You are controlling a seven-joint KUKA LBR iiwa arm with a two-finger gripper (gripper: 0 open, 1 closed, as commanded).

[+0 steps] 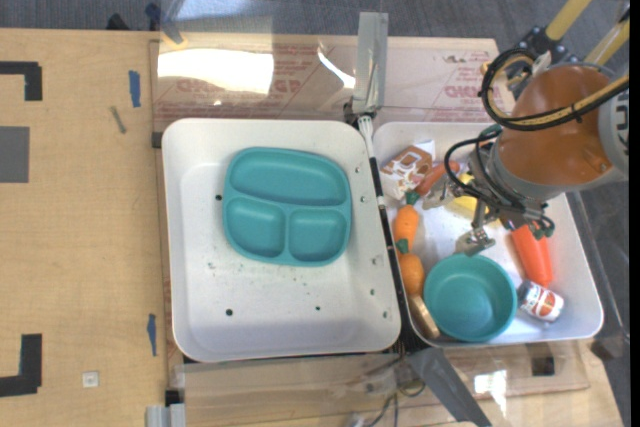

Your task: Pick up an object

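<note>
The right bin [585,300] holds a teal bowl [468,297] at its front. Two small orange carrots lie along its left wall [407,224] [410,272], and a larger carrot [533,255] lies at the right. A printed snack packet [408,165] rests at the back left, a yellow piece [462,206] near the middle, and a small red-and-white can [541,301] at the front right. My gripper [478,237] hangs low over the middle of this bin, just behind the bowl's rim. The orange wrist band covers most of it from above.
The left bin [190,245] holds a teal divided plate [287,205]. A metal divider post [370,65] stands behind the seam between the bins. Cables loop around the wrist at the right bin's back. Brown bench surface spreads to the left.
</note>
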